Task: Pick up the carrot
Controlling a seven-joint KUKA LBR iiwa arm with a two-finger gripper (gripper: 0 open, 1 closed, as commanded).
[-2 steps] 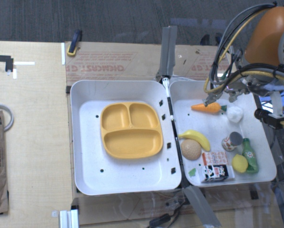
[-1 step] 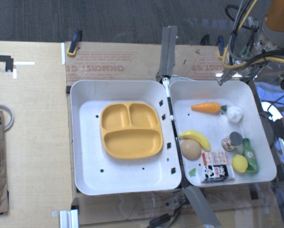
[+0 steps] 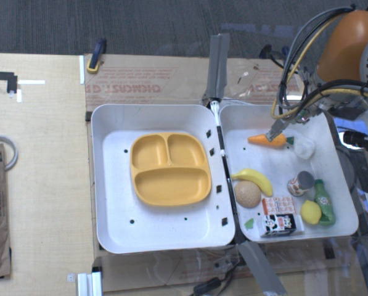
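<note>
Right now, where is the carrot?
The carrot lies in the right bin, near its far edge, with the gripper right at its leafy end and the banana nearer the camera.

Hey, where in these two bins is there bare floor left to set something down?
Left bin: a bare strip all round the yellow divided plate, widest along the near edge. Right bin: a patch between the carrot and banana. Its near half is crowded: banana, lemon, green bottle, carton.
</note>
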